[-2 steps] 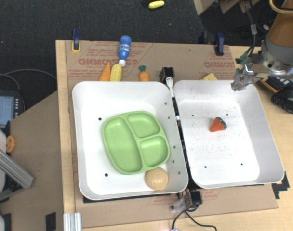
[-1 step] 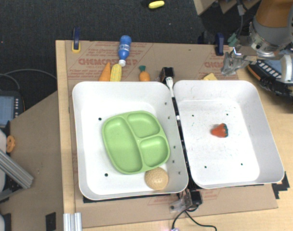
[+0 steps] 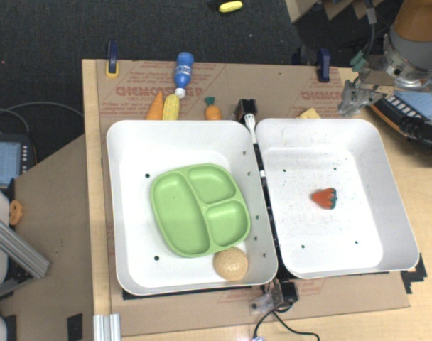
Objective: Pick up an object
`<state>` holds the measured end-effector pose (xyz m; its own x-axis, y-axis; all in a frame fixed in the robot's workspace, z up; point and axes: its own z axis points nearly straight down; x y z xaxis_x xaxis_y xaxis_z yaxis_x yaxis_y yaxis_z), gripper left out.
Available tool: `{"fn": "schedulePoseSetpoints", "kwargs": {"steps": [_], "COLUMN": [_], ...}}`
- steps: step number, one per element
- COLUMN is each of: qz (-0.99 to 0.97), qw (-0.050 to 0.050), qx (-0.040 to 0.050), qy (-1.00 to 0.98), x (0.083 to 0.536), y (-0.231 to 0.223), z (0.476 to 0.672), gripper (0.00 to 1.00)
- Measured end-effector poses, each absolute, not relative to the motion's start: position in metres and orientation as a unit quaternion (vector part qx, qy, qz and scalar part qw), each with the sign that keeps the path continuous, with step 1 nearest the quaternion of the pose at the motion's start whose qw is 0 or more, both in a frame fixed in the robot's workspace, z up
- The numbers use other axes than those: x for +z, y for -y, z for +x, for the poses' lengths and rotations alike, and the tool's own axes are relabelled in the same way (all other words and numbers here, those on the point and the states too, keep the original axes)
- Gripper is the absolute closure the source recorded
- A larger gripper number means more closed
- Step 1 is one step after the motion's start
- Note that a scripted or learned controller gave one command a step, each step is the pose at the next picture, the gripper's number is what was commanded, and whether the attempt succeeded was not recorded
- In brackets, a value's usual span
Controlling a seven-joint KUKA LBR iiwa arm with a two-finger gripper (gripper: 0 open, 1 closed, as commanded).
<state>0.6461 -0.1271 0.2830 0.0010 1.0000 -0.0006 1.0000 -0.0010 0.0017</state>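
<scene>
In front of the gripper (image 3: 351, 96): right bin (image 3: 386, 190), with a toy strawberry (image 3: 325, 198) in it. Further left of the gripper, side by side with that bin: left bin (image 3: 123, 190). Inside it sat a plate (image 3: 199, 209), ball (image 3: 231, 263) touching its front edge.

One camera is fixed above the counter (image 3: 60, 190) and looks down at a slant. It takes in both bins, left (image 3: 127, 155) and right (image 3: 372, 155), from moderate height, with some floor (image 3: 60, 20) behind.
</scene>
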Motion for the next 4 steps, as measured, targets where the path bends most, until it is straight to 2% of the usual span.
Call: {"fn": "schedulePoseSetpoints", "kwargs": {"steps": [1, 2, 3, 4], "qz": [0.707, 0.708, 0.708, 0.706], "qw": [-0.002, 0.003, -0.002, 0.003], "qx": [-0.0011, 0.0006, -0.0013, 0.0018], "qy": [-0.707, -0.706, -0.707, -0.708], "x": [0.259, 0.265, 0.256, 0.256], "y": [0.115, 0.152, 0.132, 0.122], "z": [0.629, 0.647, 0.602, 0.665], "gripper": [1.0, 1.0, 1.0, 1.0]}}
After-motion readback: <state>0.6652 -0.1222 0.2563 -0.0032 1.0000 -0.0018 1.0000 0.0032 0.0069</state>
